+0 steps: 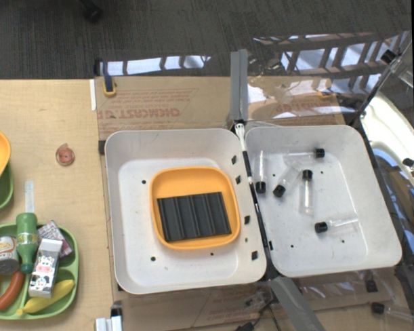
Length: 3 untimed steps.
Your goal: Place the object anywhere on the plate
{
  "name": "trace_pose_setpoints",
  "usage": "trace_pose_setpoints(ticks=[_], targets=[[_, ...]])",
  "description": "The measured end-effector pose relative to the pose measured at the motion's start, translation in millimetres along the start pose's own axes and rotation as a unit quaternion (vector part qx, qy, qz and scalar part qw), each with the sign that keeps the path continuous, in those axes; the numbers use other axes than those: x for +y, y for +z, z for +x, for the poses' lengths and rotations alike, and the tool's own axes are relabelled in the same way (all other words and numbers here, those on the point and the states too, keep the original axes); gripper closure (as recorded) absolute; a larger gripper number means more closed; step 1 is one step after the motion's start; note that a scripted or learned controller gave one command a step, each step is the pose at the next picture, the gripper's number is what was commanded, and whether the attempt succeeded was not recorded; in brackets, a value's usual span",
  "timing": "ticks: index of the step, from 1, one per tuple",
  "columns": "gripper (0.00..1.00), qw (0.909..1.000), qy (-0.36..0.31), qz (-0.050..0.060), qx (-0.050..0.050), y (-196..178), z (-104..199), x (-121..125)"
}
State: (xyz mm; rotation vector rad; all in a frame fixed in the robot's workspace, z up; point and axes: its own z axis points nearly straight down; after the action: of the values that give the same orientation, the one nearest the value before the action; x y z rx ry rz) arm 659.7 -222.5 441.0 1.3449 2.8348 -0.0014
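I am just starting. The little tubes lie right of the yellow plate. I must grab one. My end effector's state, I cannot tell.

Both white bins look like smooth, matt moulded plastic. The orange plate appears semi-gloss plastic, carrying a dark ribbed matt insert. The vials are clear, glossy, black-capped.

Two white bins, side by side

Left bin holds an orange plate bearing a black ridged block; clear black-capped vials lie scattered in the right bin.
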Motion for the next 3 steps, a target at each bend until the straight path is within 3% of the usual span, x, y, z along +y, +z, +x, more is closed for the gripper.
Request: trace_pose_setpoints(ticks=[1, 2, 3], targets=[[1.0, 0.9806, -0.196, 0.0, 0.002, 181.4, 51.2, -61.5], [1.0, 0.974, -0.226, -0.001, 0.0, 120.9, 7.5, -5.8], [1.0, 0.9475, -0.32, -0.001, -0.001, 72.8, 6.9, -7.0]])
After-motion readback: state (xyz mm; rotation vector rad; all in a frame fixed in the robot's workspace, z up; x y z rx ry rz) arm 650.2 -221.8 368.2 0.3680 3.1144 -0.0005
